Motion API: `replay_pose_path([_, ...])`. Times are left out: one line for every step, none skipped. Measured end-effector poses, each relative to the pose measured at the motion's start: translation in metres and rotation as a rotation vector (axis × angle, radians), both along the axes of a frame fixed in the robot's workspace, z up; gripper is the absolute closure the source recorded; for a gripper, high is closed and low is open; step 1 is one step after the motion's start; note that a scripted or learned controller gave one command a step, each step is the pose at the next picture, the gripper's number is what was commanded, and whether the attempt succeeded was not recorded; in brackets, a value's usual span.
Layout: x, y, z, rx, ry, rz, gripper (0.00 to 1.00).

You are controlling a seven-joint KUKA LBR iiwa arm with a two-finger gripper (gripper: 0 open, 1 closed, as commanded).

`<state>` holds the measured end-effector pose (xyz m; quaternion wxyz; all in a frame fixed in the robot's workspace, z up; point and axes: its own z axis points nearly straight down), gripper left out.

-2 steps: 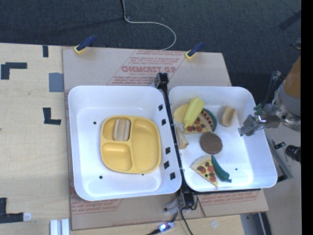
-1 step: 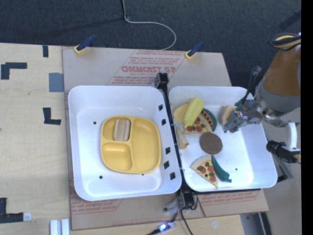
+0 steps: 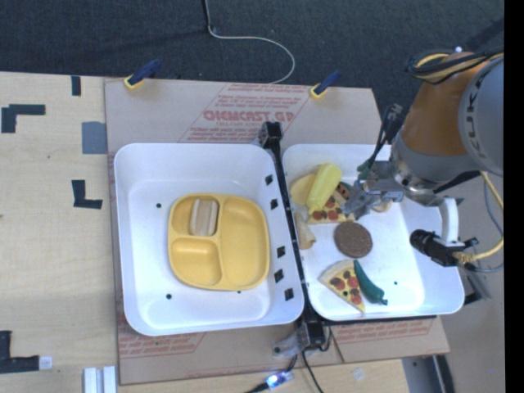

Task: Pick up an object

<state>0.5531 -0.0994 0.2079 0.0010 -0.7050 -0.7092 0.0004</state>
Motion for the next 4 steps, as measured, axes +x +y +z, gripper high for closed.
replay_pose_path([0.018,0.052,0.016,0.001,-0.002,0.001,1.00])
replay_pose_path([0.029,0.100,0.024,0.001,-0.001,0.001,1.00])
replay_pose_path([0.023,0.100,0.026,-0.001,0.000,-0.005,1.00])
replay_pose_path([0.028,0.095,0.008,-0.002,0.002,-0.006,1.00])
